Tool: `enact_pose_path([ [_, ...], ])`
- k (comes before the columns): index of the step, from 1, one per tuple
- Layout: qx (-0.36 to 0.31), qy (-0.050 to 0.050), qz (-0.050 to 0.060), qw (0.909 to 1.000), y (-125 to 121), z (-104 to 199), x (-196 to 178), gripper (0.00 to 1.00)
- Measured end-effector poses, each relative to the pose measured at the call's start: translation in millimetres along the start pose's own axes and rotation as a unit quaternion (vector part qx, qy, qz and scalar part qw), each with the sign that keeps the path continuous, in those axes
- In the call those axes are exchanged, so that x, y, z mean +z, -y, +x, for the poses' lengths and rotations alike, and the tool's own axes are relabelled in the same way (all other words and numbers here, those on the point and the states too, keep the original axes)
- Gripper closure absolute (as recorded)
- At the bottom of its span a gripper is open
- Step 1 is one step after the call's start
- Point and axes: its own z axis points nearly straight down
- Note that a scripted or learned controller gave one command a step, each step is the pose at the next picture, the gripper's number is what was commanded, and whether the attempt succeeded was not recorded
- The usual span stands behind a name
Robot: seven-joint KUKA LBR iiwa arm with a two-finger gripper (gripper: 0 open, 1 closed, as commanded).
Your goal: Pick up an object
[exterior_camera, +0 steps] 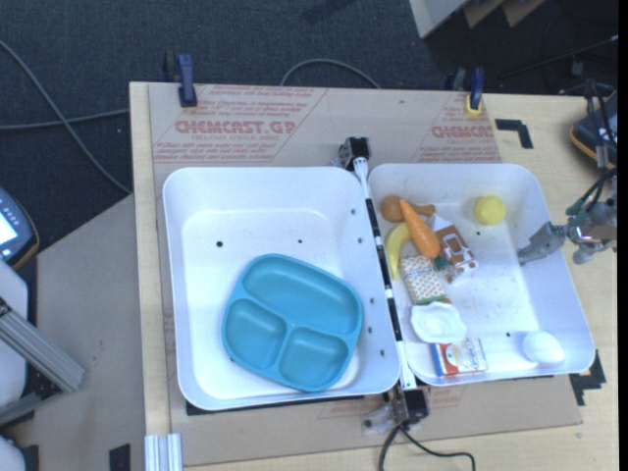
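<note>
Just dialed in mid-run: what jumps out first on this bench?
The big blue divided plate lying in the left bin. Then the pile of small items along the right bin's left side, with an orange carrot on top, and the gripper at that bin's right rim.

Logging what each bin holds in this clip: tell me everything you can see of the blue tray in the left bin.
The blue tray is a light blue divided plate, plastic by its look, with rounded corners and three compartments: one large across the top, two smaller below. It lies flat, right way up and turned at a slant, on the floor of the left bin, toward the bin's front right. Nothing rests in it.
</note>
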Motion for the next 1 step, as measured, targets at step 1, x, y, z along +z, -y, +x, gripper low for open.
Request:
enact_pose_path([
  [1, 0.0, 0.002, -0.01, 0.9999, -57.1, 20.5, 114.9, 0.0],
])
